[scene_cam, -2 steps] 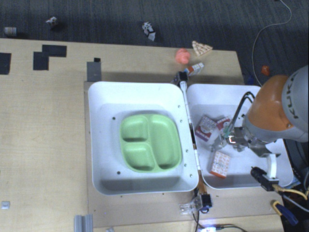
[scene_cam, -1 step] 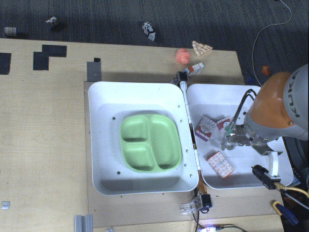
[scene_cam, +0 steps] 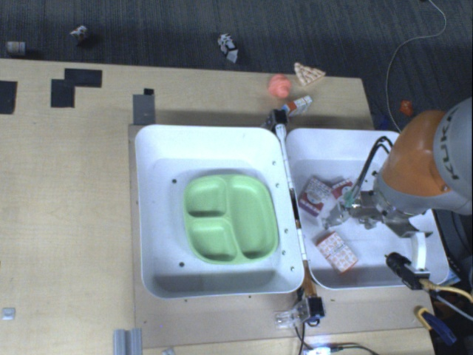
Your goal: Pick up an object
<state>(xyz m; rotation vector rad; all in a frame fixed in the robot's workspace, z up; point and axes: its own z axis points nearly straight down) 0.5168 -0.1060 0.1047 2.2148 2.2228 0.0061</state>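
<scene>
The right bin (scene_cam: 318,146) holds a red-and-white packet (scene_cam: 318,192) near its middle and a pink checkered packet (scene_cam: 338,250) closer to the front. A small red piece (scene_cam: 344,191) lies just right of the first packet. My gripper (scene_cam: 342,214) hangs low inside this bin, between the two packets and slightly to their right. Nothing can be seen held in it. The left bin (scene_cam: 159,150) holds a green divided tray (scene_cam: 229,217).
On the bench behind the bins lie a pink ball (scene_cam: 279,86), a wedge-shaped pizza-slice toy (scene_cam: 309,73) and a small tube (scene_cam: 298,106). The wall between the bins (scene_cam: 290,191) runs just left of the packets.
</scene>
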